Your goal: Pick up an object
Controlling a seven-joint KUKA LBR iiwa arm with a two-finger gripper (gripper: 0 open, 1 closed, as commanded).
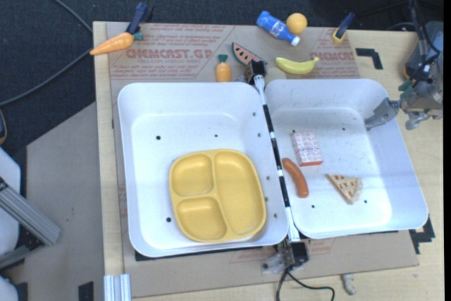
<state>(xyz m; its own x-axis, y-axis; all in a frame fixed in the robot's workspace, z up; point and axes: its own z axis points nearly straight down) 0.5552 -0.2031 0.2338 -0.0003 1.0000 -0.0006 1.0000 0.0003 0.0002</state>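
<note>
Hot dog (295,177) in right bin (380,99), long axis running near-to-far, slightly slanted

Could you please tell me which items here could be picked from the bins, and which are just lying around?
Candidates, in the right bin:
hot dog
pink box
toast wedge

Lying about:
yellow divided plate, left bin
carrot
banana
blue bottle
orange ball
watermelon slice

Left of the pincer (416,103), in the near bin (394,151): carton (306,148), sausage (295,177) against the far wall, sandwich wedge (345,187) between. Farther left, in the next bin (141,151): divided plate (217,194). Behind both bins, on the surface (113,222): banana (297,65), bottle (276,27), carrot (111,45)
</note>
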